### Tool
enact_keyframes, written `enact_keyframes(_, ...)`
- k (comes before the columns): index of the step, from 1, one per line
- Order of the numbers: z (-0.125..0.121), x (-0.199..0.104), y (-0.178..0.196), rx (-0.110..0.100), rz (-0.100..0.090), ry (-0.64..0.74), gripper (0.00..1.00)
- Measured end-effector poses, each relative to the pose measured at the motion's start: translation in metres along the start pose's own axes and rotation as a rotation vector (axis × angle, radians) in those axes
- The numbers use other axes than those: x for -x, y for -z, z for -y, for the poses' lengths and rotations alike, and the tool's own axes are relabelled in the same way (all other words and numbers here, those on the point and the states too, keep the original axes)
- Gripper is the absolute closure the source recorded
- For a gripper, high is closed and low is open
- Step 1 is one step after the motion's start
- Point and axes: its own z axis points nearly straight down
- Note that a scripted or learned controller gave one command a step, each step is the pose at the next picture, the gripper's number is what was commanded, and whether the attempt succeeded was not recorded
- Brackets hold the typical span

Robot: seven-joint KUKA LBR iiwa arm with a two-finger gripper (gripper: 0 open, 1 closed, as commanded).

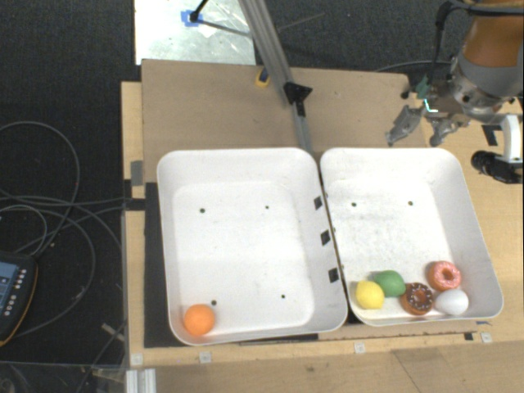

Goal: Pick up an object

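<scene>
Rightward, five toys (409,291) in right bin (458,187).

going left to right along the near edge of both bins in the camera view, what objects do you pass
orange ball → yellow lemon → green fruit → chocolate donut → white egg. The pink donut sits just behind the egg at about the same position across, so its place in the order is unclear.
</scene>
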Motion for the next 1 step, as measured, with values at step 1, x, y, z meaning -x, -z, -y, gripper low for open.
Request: enact_keyframes(1, -0.0006, 0.0000, 0.0026, 0.004, 0.001, 0.002, 0.00)
